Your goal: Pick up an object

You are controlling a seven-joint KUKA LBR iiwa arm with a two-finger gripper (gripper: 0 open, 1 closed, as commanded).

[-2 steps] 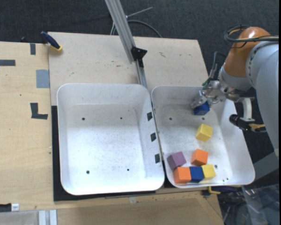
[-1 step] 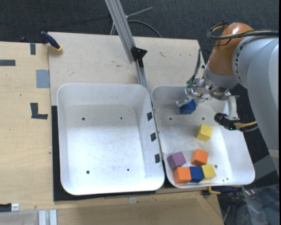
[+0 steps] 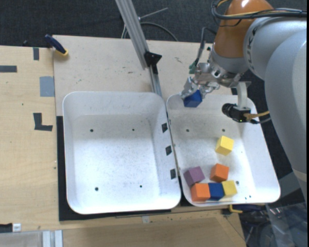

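Starting at the far left of the frame, I see the wooden bench (image 3: 20, 138) with grey tape patches (image 3: 47, 86) stuck on it, and no writing on them that I can read. Up in the upper left lies a small blue and yellow clamp (image 3: 56, 45). Moving right, the left bin (image 3: 74, 112) sits in the middle of the frame, white, speckled with dark flecks. A grey metal rail (image 3: 136, 27) slants down from the top centre toward the seam between the two bins.

Now the right bin (image 3: 262, 163). Along its lower edge I count a purple cube (image 3: 194, 175), an orange cube (image 3: 200, 191), a blue cube (image 3: 216, 190) and a yellow cube (image 3: 229, 188) bunched together, touching or nearly so, with a second orange cube (image 3: 220, 172) just above them. A lone yellow cube (image 3: 224, 145) sits apart, nearer the bin's middle.

At the bin's upper left corner, the gripper (image 3: 194, 93) hangs over the rim, and I see a blue block (image 3: 192, 100) clamped between its fingers, lifted clear of the bin floor. Behind it the grey arm (image 3: 278, 40) with its orange band (image 3: 239, 19) comes in from the upper right. No brand or label is legible anywhere.
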